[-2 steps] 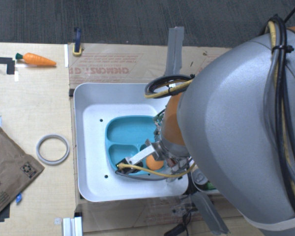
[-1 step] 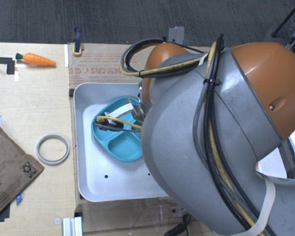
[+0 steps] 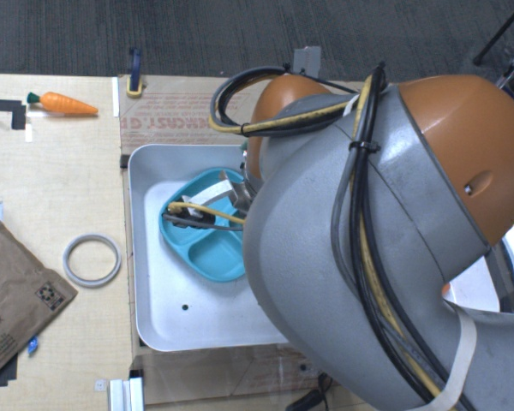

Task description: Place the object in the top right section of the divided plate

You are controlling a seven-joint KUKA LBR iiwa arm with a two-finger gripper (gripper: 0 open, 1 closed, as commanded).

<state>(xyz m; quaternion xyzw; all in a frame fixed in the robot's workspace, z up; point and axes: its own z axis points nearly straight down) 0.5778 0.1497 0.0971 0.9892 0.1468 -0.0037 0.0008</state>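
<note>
One teal divided plate | lies in white bin | claw over it, grip cannot be told

Bright, even light and sharp focus; the white bin shows only faint shadow.

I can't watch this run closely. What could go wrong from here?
The arm hides the right side of the blue plate, so a release might land in the wrong section unseen. The plate seems to lie loose in the white bin; a nudge from the arm could shift it.
</note>
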